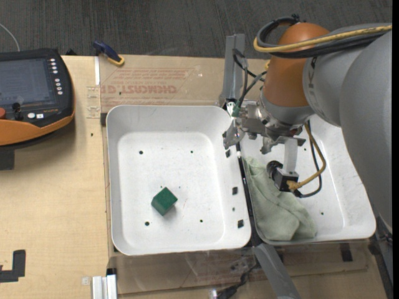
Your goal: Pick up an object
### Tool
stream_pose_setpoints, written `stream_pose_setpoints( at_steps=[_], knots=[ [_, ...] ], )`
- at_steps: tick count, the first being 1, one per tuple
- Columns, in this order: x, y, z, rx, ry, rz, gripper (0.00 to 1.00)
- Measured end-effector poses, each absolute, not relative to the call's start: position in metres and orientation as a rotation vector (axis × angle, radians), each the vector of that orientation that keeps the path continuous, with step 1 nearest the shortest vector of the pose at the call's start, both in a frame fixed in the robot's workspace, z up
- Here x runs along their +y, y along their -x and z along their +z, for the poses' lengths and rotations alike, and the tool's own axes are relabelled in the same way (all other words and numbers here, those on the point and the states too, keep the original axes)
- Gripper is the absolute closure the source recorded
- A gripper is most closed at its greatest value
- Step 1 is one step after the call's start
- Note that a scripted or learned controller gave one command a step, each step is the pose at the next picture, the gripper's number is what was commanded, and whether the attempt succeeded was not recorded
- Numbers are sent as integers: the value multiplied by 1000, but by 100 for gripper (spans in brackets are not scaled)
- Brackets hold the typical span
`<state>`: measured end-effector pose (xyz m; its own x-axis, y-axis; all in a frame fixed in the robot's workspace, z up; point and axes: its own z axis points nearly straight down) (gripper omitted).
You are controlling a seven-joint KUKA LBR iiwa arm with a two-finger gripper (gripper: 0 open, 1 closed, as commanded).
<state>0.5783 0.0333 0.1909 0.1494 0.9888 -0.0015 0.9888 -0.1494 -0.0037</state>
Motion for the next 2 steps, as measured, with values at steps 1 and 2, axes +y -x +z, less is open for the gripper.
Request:
stream_pose_setpoints(
  at_steps=[1, 2],
  knots=[
    [-1, -655, 191, -2008, 2417, 5, 0],
    [63, -659, 191, -2032, 2397, 4, 0]
  ],
)
